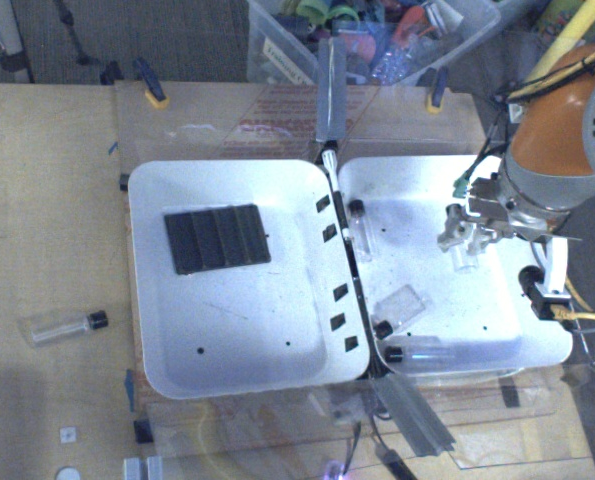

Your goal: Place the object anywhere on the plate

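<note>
While the arm is reaching in over the right bin point(497, 343), I am seeing its gripper point(464, 251) hanging near that bin's far right corner; whether it is open, closed or carrying anything I cannot tell. The left bin point(227, 368) is holding a dark ribbed plate point(217, 238) toward its far left corner. The right bin is holding clear vials: one point(359, 230) along its left wall, another point(422, 350) lying against its near edge, plus a flat clear piece point(402, 306) between them. No readable writing is showing.
</note>
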You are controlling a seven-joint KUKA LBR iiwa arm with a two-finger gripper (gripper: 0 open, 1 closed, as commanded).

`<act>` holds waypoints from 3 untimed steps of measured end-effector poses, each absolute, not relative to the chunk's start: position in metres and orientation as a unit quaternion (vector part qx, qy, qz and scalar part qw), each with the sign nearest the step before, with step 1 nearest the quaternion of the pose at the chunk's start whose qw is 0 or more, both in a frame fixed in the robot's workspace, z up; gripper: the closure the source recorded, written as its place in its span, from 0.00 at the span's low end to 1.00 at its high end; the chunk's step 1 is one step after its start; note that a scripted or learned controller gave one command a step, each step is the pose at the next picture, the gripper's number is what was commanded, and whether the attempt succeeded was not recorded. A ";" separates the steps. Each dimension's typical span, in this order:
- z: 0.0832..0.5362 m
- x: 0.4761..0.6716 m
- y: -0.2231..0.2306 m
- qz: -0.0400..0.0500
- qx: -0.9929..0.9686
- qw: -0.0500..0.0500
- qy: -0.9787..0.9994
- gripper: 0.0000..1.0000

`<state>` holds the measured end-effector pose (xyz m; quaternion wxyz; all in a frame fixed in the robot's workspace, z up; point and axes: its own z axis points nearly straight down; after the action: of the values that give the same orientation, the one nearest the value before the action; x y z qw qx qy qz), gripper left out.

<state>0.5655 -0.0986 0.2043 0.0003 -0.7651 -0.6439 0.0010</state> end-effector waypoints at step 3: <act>0.282 0.574 0.145 0.001 -0.897 0.000 -0.443 1.00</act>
<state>0.5736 0.1447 0.2819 0.0000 -0.8966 -0.4429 0.0006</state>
